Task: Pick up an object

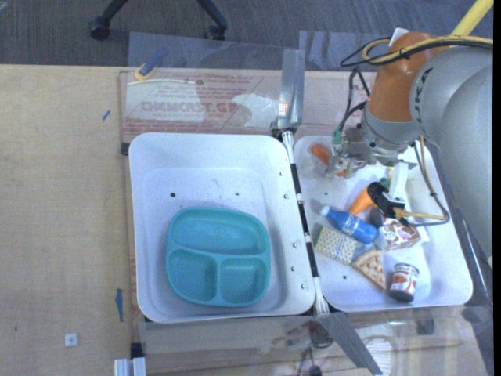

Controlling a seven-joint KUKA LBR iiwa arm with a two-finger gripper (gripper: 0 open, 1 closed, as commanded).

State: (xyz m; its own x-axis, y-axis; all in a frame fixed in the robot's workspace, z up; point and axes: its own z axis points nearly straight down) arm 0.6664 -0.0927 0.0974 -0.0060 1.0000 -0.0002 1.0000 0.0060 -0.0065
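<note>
My gripper (342,165) hangs low over the far left part of the right bin (454,272). A small orange piece (319,153) lies just to its left, close to the tips. Nearer the camera lie a blue bottle (350,224), an orange piece (362,200), a patterned packet (337,245), a pizza-slice toy (369,269), a red and white packet (399,234) and a small dark can (402,281). I see nothing held in the gripper.
A teal divided plate (218,255) lies in the left bin (156,163). A ridge (301,218) separates the two bins. The grey arm (462,116) covers the right bin's far right corner. A cardboard sheet (196,108) lies behind the left bin.
</note>
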